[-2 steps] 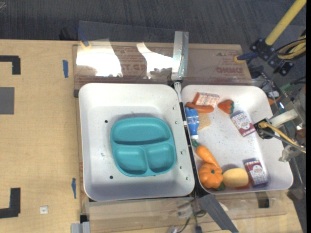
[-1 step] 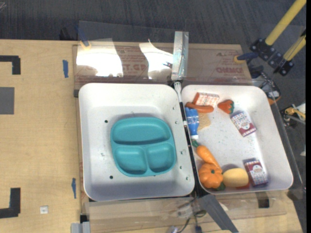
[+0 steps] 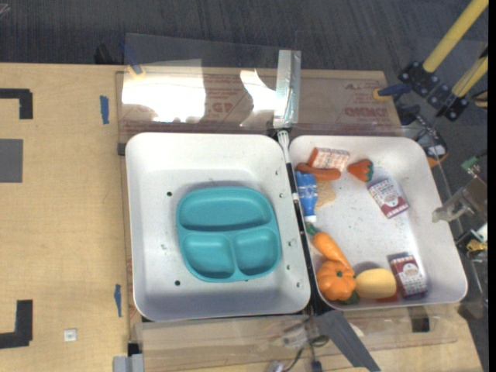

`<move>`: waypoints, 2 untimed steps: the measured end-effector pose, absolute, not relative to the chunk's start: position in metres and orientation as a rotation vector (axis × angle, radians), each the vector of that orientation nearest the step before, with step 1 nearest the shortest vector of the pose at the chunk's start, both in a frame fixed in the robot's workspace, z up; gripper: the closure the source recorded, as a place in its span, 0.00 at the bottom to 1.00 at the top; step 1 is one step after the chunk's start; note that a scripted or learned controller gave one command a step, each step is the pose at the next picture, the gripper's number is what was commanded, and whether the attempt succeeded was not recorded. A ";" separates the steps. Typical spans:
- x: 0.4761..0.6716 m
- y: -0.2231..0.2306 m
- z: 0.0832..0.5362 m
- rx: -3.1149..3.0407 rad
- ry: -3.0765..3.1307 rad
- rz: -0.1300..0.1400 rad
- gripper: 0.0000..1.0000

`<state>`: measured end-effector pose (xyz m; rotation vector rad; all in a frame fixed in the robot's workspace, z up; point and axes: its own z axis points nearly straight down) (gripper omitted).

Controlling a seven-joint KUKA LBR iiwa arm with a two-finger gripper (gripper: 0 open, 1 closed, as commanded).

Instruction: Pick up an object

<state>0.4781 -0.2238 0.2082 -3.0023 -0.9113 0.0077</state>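
The right bin (image 3: 370, 235) holds several small items. A red and white packet (image 3: 331, 160) lies at its far edge, with a brown sausage (image 3: 323, 173) just below it and a small orange-red vegetable (image 3: 359, 169) to the right. A blue tube (image 3: 307, 194) lies along the left wall. A small maroon box (image 3: 387, 198) rests near the middle. A carrot (image 3: 329, 246), an orange pumpkin (image 3: 337, 280), a yellow lemon-like piece (image 3: 376, 284) and a second maroon box (image 3: 408, 274) cluster at the near edge.
The left bin (image 3: 155, 177) bears a teal divided plate (image 3: 228, 233). A clear plastic sheet (image 3: 209, 91) stands behind the bins. Yellow-handled tooling (image 3: 449, 37) sits at the far right, and grey metal hardware (image 3: 459, 204) juts by the right bin's rim.
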 end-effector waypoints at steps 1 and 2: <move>0.479 -0.193 0.168 -3.121 -0.317 0.008 0.00; 0.480 -0.169 0.227 -3.098 -0.520 -0.002 0.00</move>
